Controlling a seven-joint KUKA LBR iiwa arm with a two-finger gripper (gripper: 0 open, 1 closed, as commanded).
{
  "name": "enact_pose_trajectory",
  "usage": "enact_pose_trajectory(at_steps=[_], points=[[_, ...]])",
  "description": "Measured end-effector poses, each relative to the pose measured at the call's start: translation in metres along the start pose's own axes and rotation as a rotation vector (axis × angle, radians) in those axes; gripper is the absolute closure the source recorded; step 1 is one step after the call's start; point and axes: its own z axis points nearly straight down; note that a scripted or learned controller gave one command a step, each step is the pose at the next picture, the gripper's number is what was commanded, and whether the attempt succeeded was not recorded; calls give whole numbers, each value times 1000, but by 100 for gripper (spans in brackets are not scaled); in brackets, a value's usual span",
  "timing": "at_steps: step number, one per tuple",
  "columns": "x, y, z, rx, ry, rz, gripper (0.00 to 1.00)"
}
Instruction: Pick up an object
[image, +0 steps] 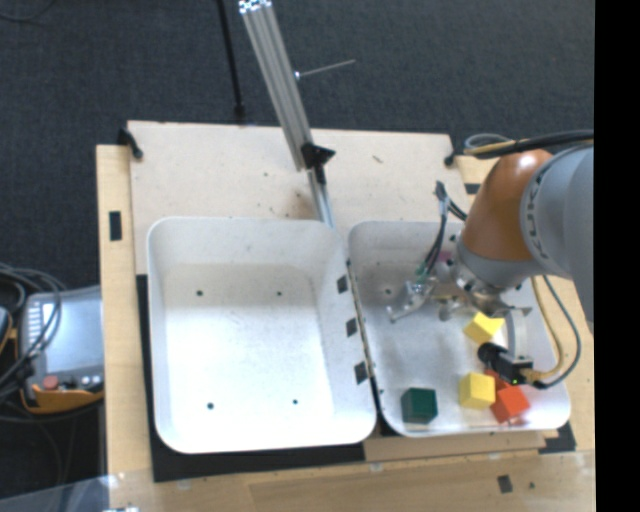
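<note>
Nothing looks picked yet: the gripper (425, 295) hangs low in the right bin (385, 250), its grasp impossible to tell; green block (419, 404) and yellow blocks (483, 327) lie nearby.

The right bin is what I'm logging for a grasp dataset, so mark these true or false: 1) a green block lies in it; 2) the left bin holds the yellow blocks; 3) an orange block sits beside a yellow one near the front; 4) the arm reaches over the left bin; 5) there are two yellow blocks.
1) True: the green block lies near the front of the right bin.
2) False: both yellow blocks are in the right bin, not the left bin.
3) True: the orange block sits next to a yellow block.
4) False: the arm is over the right bin.
5) True: the second yellow block lies further back.
</note>
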Motion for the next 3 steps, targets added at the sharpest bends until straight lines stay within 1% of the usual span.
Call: enact_pose_trajectory(at_steps=[1, 2, 3], points=[[-1, 3, -15, -11, 0, 8, 100], [-4, 5, -59, -12, -1, 3, 100], [-10, 4, -123, -15, -2, -2, 100]])
